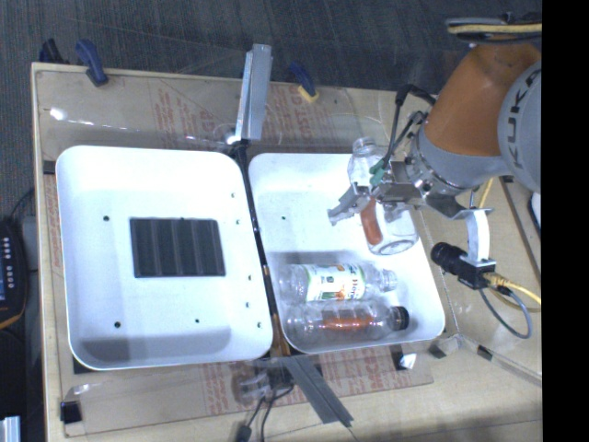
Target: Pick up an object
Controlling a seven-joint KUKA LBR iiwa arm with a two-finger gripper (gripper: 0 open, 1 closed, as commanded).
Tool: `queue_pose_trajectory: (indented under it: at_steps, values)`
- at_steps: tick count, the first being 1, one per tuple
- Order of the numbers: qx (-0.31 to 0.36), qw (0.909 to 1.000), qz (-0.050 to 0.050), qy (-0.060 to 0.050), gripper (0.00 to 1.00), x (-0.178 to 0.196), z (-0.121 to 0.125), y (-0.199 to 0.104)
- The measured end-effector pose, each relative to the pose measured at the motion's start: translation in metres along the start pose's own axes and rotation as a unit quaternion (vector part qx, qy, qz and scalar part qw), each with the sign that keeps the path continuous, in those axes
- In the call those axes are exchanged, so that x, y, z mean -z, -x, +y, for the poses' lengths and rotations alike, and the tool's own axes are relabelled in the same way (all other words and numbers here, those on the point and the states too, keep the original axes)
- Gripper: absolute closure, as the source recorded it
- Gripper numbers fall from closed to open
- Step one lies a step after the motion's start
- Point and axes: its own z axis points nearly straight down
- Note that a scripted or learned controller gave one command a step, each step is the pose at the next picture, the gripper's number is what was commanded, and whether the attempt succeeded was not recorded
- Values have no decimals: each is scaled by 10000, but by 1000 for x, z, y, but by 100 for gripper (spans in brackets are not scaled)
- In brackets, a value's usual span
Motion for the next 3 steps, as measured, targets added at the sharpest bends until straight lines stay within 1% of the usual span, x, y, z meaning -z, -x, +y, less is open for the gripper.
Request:
queue_pose_trajectory:
  at_steps: [1,2,3]
  values:
    - [-290,9996,2,-7,0,-53,18,56]
    - [670,9978,4,5,0,-93,12,53]
    - [777,9970,-9,21,0,-108,28,55]
